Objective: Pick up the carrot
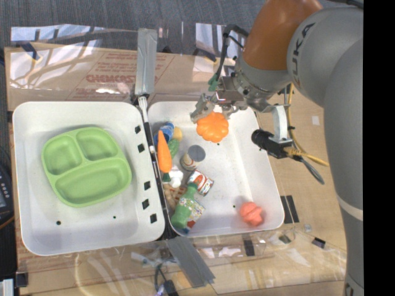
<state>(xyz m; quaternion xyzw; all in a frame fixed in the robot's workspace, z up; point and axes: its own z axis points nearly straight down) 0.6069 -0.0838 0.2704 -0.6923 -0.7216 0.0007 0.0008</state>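
The carrot (164,152), orange and slender, lies lengthwise against the left wall of the right bin (265,165), pointing toward the front. My gripper (213,110) hangs over the far part of that bin, to the right of and beyond the carrot. Directly under it is an orange pumpkin-shaped toy (213,128), touching or nearly touching the gripper's tip. The carrot is apart from the gripper and lies free.
Clustered beside the carrot are a blue-and-yellow item (168,131), a grey disc (195,153), a red-and-white can (201,183) and a green bottle (185,209). A pink toy (251,213) sits front right. The left bin (37,227) holds a green divided plate (86,165).
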